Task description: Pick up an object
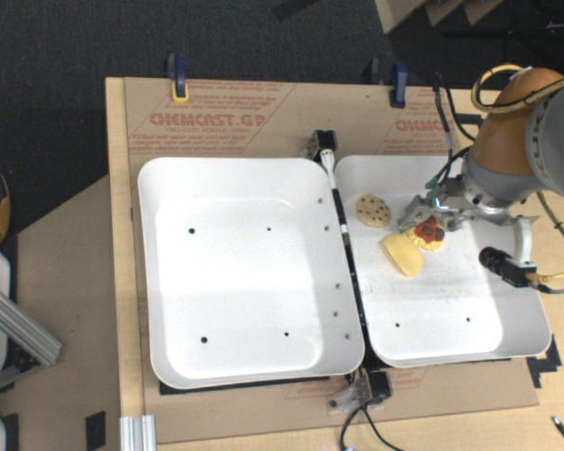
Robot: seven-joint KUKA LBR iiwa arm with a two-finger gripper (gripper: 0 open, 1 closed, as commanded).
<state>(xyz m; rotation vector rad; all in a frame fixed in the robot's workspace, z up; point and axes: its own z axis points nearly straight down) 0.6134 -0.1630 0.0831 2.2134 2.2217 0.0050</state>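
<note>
In the right bin (451, 322) lie a round speckled cookie (373, 211), a yellow wedge-shaped piece (402, 255) and a small red object (431, 234) that touches the yellow piece's upper right end. My gripper (429, 217) reaches in from the right and sits low, directly over the red object and just right of the cookie. The grey wrist and orange band (504, 144) hide much of the gripper's body, and the red object is partly covered by it.
The left bin (155, 252) lies beside the right one, with a black divider strip (343, 242) between them. A black fitting with cable (504, 264) hangs off the arm over the right bin's right edge. Blue clamps (177, 68) (398, 80) hold the board's far edge.
</note>
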